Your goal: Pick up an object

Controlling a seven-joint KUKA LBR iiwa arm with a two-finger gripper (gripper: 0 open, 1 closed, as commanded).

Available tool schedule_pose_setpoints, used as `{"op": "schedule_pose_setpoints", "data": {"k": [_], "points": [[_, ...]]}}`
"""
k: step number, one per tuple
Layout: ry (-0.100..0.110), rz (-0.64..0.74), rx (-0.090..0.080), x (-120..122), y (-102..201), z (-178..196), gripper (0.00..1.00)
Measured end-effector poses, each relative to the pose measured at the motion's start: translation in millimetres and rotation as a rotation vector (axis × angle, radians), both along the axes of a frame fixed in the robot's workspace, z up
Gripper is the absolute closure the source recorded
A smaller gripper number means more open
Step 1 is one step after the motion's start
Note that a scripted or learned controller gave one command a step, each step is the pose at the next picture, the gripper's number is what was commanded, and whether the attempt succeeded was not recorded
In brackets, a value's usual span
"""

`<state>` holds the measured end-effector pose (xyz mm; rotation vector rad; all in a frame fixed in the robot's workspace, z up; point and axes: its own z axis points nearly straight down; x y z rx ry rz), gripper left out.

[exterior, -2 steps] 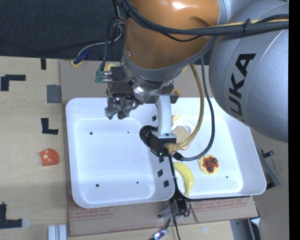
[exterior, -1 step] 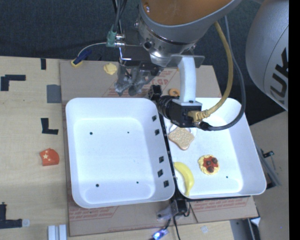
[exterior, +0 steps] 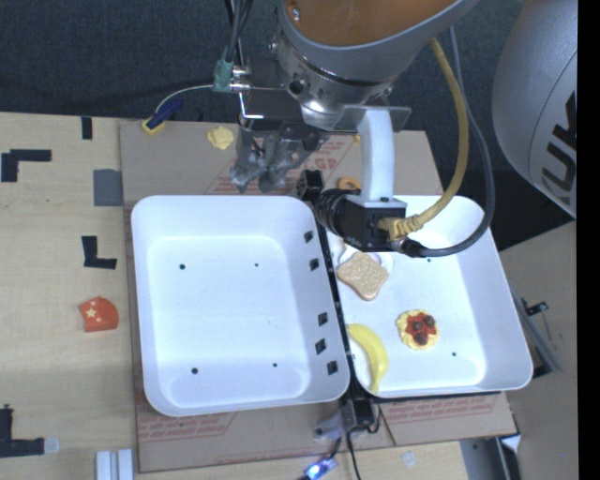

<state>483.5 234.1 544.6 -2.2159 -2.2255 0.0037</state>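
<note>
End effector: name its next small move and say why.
Probably shift the end effector sideways toward the right bin, to above the toast slice. It sits past the left bin's far rim, while the toast slice, banana and small pizza all lie in the right bin, toast nearest.

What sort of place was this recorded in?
Likely a robotics lab bench for grasping trials: a grey arm above a white left bin and right bin, the latter holding toy food, a banana and toast.

The arm (exterior: 539,103) is smooth grey, with dark lettering at three o'clock. An orange band (exterior: 366,17) rings it above the steel-grey claw (exterior: 265,174).
</note>
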Motion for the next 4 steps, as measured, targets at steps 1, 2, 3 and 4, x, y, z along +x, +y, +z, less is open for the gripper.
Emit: {"op": "schedule_pose_setpoints", "data": {"k": [1, 2, 3, 4], "points": [[0.013, -0.004, -0.008, 14, -1, -140, 1.00], [-0.011, -0.001, 0.006, 17, -1, -32, 1.00], [0.015, -0.004, -0.008, 28, -2, -185, 1.00], [-0.013, -0.002, 0.006, 43, -1, -71, 1.00]]}}
